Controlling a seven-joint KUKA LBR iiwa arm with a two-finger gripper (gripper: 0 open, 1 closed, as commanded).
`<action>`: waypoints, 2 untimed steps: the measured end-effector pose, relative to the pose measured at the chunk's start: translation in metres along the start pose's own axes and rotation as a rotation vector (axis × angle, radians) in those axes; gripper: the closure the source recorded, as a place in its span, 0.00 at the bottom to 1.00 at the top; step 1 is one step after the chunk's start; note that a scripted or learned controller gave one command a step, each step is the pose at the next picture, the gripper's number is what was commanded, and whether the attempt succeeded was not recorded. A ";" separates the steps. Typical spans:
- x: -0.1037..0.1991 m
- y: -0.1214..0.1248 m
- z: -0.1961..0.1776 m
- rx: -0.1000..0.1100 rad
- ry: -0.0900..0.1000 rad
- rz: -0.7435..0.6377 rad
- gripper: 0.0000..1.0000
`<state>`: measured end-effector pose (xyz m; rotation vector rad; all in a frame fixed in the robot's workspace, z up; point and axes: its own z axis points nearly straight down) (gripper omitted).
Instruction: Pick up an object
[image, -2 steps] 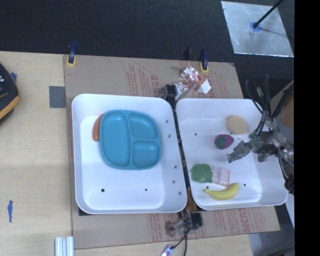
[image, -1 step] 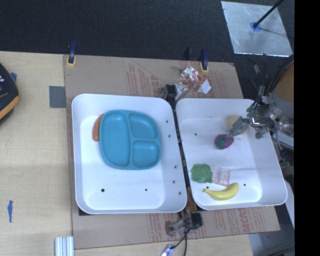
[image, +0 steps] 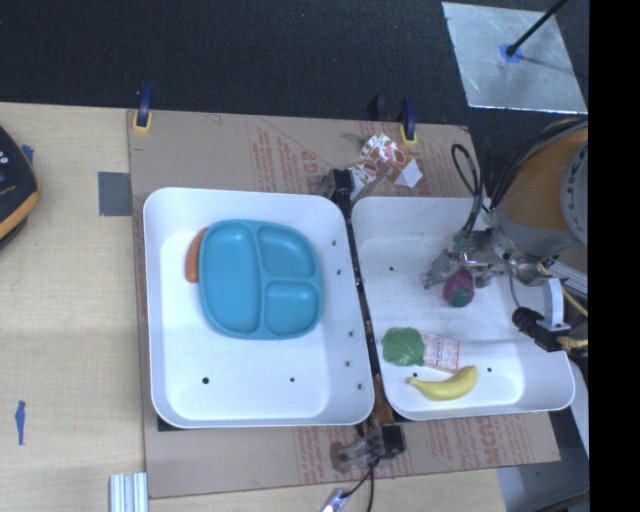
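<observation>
Count of things in the two bins

Left bin (image: 170, 390): one blue divided plate (image: 262, 278), one orange item (image: 192, 256). Right bin (image: 500, 400): one banana (image: 445, 384), one green item (image: 402, 346), one packet (image: 440, 351), one purple item (image: 459, 289).

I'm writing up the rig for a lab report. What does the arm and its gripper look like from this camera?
The arm is a rounded grey body with a broad orange band above the wrist. Black cables loop beside it. The gripper is a small grey metal assembly with thin fingers, and a white and black part sits just below the wrist.

No legible text. Cardboard sheet (image: 300, 160) under the bins carries faint red printing, too blurred to read. Small packet (image: 441, 351) in the right bin (image: 400, 225) shows reddish print, unreadable.
</observation>
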<state>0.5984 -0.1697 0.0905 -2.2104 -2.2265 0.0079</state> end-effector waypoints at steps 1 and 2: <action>-0.001 0.001 -0.012 -0.001 -0.002 -0.002 1.00; 0.055 0.059 -0.040 -0.005 0.001 0.002 1.00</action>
